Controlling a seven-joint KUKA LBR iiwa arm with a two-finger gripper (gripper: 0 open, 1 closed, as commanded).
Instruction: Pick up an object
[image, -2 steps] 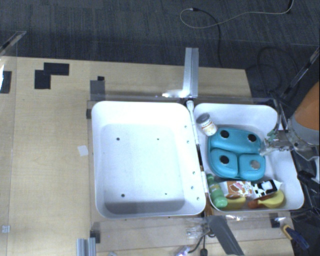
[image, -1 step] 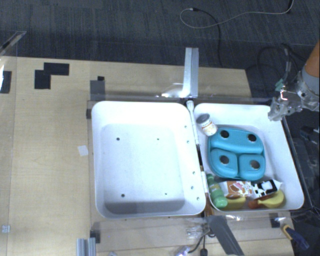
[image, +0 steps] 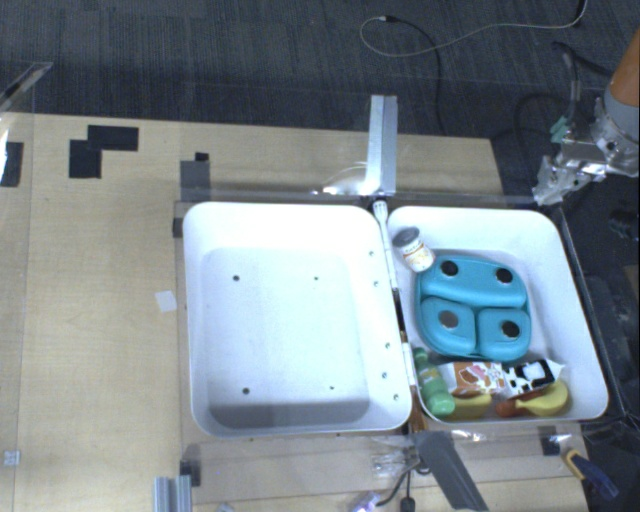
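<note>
A: Where does the gripper (image: 562, 178) sit?

B: Upper right of the camera view, outside the right bin (image: 560, 250), above and beyond its far right corner. The orange band shows at the frame's edge above it. It hangs over the dark floor, well apart from everything in the bin.

A: Claw apart or together?

B: Cannot tell. The metal end is small and blurred. Nothing shows between it.

A: And the objects to pick?

B: All in the right bin. A teal moulded tray (image: 474, 306) with dark holes lies flat in the middle. A small jar (image: 412, 250) with a grey lid lies tilted near the bin's far left corner, just beside the tray's upper left edge. Along the near wall sits a cluster: a green piece (image: 436, 396) at left, a printed packet (image: 482, 377) in the middle, a black and white item (image: 532, 375) beside it, a yellow piece (image: 548, 401) at right. They touch or overlap; exact shapes unclear.

A: Left bin?

B: The left bin (image: 200, 300) shows white floor with a few small dark dots. The two bins meet edge to edge on the wooden bench (image: 90, 330).
</note>
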